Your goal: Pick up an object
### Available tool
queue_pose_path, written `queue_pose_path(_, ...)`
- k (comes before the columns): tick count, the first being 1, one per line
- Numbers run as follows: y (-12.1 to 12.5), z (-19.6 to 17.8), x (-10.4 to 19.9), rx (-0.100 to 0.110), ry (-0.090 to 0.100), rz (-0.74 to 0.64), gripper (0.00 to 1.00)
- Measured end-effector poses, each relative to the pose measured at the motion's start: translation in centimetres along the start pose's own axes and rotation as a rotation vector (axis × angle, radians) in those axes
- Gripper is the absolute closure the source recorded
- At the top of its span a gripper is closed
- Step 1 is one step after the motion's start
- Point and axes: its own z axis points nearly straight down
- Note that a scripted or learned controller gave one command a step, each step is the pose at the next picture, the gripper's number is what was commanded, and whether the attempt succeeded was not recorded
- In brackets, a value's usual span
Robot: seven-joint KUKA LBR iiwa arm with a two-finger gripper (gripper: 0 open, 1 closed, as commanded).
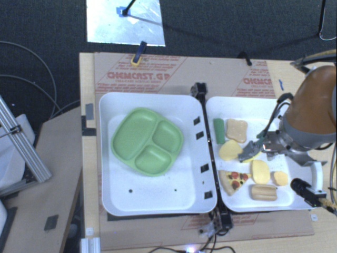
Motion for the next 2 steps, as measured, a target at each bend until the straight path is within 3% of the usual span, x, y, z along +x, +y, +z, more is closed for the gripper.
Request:
queue_pose_path(1,-1.1,10.1,0.9,0.004,0.002,0.002,0.00)
queue_pose_path(2,-0.9,8.5,0.8,-0.004,0.000,0.002,1.00)
